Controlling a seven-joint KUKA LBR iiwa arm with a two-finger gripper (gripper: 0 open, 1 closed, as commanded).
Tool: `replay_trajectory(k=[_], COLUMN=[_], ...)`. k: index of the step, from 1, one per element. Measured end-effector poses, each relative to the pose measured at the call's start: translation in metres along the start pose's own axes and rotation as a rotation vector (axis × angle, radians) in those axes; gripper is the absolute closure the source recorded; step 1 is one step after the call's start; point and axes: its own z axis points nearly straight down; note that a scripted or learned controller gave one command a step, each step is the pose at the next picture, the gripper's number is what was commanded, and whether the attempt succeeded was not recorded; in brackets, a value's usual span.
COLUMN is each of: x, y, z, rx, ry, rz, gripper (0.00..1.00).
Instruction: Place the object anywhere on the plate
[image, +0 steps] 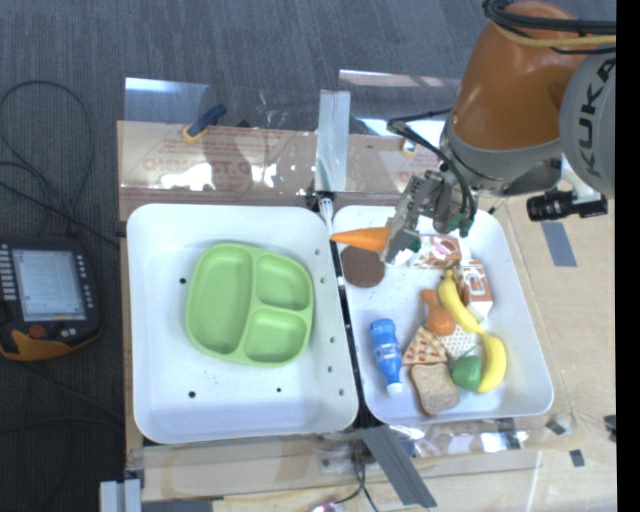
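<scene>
A green three-compartment plate (250, 303) lies in the middle of the left bin (160, 400). My gripper (398, 242) hangs over the top left corner of the right bin (530, 380), shut on the thick end of an orange toy carrot (360, 239). The carrot sticks out level to the left, and its tip reaches the rim between the two bins. It is to the right of the plate and apart from it. A brown round cookie (361, 267) lies just under the carrot.
The right bin holds several toy foods: a blue bottle (385, 350), a banana (470, 320), a bread slice (433, 388), a pizza piece (425, 347) and a green piece (465, 370). A pendant (40, 300) lies left of the bench.
</scene>
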Motion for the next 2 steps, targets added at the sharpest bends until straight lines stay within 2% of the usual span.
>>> replay_trajectory(k=[1, 2], x=[0.0160, 0.0152], y=[0.0516, 0.0516], z=[0.0686, 0.0668], rx=[0.001, 0.000], ry=[0.014, 0.011], rz=[-0.382, -0.382], gripper=[1.00, 0.00])
